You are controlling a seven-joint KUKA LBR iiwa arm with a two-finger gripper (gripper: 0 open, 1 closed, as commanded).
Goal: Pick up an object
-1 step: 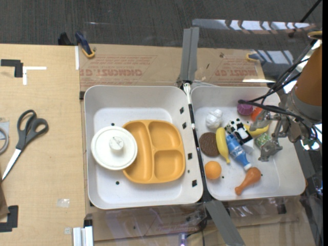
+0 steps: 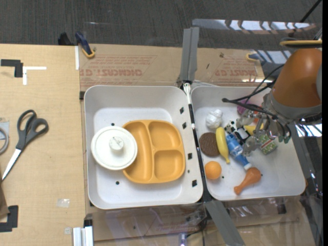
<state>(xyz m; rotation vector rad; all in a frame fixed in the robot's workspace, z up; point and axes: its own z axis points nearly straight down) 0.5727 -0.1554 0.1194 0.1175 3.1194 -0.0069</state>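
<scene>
The right bin (image 2: 277,181) holds several small items: a yellow banana (image 2: 222,143), a brown round cookie (image 2: 208,143), an orange (image 2: 212,170), a blue bottle (image 2: 236,148), a drumstick-shaped toy (image 2: 248,180), a white crumpled item (image 2: 213,119) and a green-and-white box (image 2: 268,143). My gripper (image 2: 254,131) hangs low over the bin's middle, just right of the blue bottle and beside the box. Cables and the wrist crowd around it, so its state is unclear.
The left bin (image 2: 97,106) carries a yellow divided tray (image 2: 159,158) with a white lidded bowl (image 2: 114,147) on its left part. Scissors (image 2: 24,135) lie on the wooden bench at the left. Brown cardboard (image 2: 133,68) lies behind the bins.
</scene>
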